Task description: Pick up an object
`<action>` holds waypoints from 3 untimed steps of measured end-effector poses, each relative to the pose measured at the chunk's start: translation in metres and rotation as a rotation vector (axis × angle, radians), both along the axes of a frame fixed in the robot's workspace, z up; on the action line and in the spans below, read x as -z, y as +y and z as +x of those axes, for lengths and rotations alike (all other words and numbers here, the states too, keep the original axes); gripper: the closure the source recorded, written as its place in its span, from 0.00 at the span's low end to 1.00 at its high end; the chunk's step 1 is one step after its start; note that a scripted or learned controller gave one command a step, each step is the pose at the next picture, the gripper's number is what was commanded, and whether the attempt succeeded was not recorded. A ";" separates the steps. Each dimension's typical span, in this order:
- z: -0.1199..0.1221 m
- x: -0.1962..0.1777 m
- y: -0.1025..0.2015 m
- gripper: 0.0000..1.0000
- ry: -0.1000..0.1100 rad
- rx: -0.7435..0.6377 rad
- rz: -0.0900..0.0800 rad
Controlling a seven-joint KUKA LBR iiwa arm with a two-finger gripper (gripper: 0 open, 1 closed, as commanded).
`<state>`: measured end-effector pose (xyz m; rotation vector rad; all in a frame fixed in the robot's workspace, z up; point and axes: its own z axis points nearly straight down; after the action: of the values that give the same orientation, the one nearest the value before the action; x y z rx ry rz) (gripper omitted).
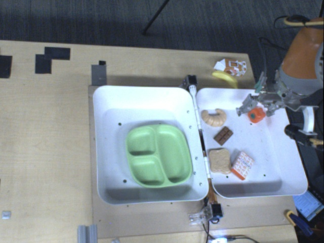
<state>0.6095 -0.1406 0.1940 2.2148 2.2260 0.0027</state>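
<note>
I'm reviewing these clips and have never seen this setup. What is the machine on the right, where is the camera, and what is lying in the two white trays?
The camera is fixed above a bench and looks down at a slant. The machine is a robot arm, grey with an orange band, reaching in from the right. Its gripper hangs over the right bin, just above a small orange-red object; I cannot tell whether it grips it.

The right bin also holds a croissant-like pastry, a brown chocolate piece, a tan bread-like slice and a small red-and-white box. The left bin holds a green divided plate. A banana and a small packet lie on the bench behind the bins.
</note>
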 end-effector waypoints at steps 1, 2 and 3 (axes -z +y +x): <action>-0.032 0.105 0.017 0.00 -0.008 0.002 -0.002; -0.030 0.093 0.018 1.00 -0.013 0.001 0.002; -0.031 0.094 0.018 0.00 -0.012 0.001 0.002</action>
<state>0.5789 -0.1221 0.1001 2.2111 2.2197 0.0180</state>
